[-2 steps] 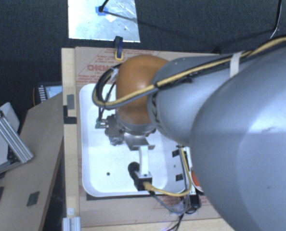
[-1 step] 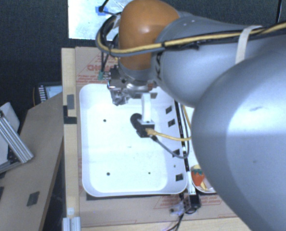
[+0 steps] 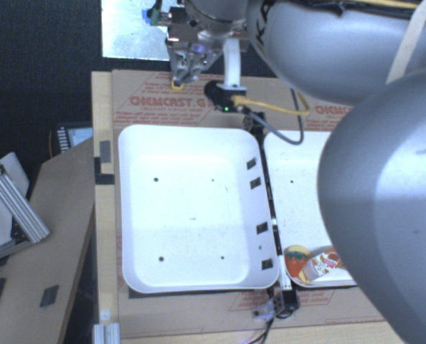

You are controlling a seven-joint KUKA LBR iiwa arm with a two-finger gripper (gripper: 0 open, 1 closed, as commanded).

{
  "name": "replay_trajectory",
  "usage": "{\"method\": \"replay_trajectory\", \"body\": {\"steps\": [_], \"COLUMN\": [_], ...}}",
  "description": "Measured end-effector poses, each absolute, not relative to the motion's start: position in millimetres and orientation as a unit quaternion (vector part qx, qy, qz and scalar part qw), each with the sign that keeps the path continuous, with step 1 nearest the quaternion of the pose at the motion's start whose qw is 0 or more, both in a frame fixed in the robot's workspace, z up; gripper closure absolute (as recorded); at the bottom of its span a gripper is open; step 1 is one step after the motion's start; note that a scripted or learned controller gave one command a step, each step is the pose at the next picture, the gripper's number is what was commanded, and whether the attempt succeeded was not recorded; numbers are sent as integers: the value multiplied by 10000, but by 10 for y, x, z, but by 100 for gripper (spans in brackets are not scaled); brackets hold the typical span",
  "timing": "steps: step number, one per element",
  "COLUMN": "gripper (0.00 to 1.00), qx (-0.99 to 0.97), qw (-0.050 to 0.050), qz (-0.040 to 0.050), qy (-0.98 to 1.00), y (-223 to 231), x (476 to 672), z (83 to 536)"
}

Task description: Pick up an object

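My gripper [image 3: 186,69] hangs high near the top of the view, over the bench's far edge behind the left bin [image 3: 124,192]. A small yellow bit [image 3: 178,85] shows at its lower tip; what it is I cannot make out. An orange, red and white packet-like object [image 3: 310,264] lies in the near left corner of the right bin [image 3: 299,192], far from the gripper. The arm's large grey body [image 3: 371,142] covers most of that bin.
Brown cardboard with red print [image 3: 155,100] lies under both bins. A black divider strip with clips [image 3: 264,192] runs between them. Cables [image 3: 270,110] trail from the wrist. Metal rails [image 3: 12,199] stand at the left, off the bench.
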State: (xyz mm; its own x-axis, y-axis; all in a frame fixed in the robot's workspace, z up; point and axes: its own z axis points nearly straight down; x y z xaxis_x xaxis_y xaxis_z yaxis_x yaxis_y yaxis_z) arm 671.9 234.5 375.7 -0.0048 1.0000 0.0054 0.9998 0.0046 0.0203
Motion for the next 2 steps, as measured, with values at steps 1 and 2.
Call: {"method": "replay_trajectory", "body": {"steps": [1,2], "gripper": [100,100], "qx": [7052,7054], "qw": [-3,42], "qz": [4,78], "qy": [7090,7087], "y": [2347,2215], "x": [6182,6287], "z": [3675,5024]}}
